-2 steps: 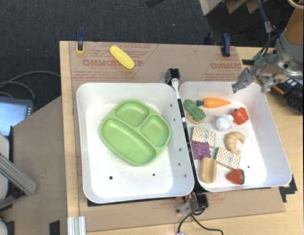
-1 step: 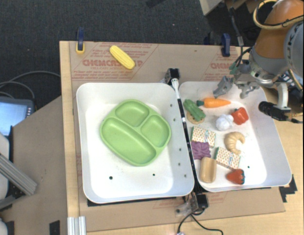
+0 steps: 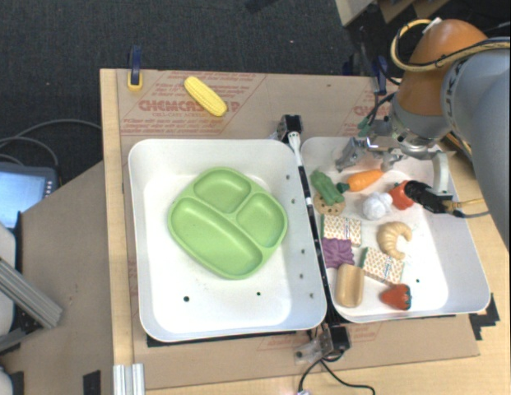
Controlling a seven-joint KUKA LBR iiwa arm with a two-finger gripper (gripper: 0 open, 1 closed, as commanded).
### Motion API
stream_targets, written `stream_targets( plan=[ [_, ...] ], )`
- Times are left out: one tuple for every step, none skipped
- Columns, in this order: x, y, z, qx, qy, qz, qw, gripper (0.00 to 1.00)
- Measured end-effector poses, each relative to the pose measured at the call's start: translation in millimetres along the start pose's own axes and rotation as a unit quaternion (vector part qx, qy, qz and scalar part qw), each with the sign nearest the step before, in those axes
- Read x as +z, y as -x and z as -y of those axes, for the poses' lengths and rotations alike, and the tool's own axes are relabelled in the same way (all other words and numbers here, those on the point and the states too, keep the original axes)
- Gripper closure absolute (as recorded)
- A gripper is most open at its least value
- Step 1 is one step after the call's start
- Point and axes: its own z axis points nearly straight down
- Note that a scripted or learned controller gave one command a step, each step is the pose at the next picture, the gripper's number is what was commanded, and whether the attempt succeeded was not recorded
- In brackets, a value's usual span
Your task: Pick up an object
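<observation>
Carrot (image 3: 367, 179) at gripper's (image 3: 375, 153) six o'clock — light, stiff, slick; grasp mid-body — finger state cannot be told.

Two white bins (image 3: 156, 245) sit on a tan cardboard sheet (image 3: 263, 97) with red lettering. The left bin holds a lime green plate (image 3: 226, 220). A yellow corn cob (image 3: 205, 95) lies on the cardboard at eleven o'clock. In the right bin are an orange carrot (image 3: 367, 179), a dark green pickle (image 3: 326, 188), a purple scrap (image 3: 337, 252), a tan croissant (image 3: 394, 236), a red pepper (image 3: 396, 296) at five o'clock, and checkered wafers (image 3: 342, 229). The arm (image 3: 477, 81) is grey with an orange band (image 3: 432, 64).
</observation>
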Motion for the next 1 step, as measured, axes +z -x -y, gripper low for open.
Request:
stream_targets(
  plan=[
    [18.4, 27.1, 2.2, 0.001, -0.005, -0.002, 1.0000, 0.00]
  ],
)
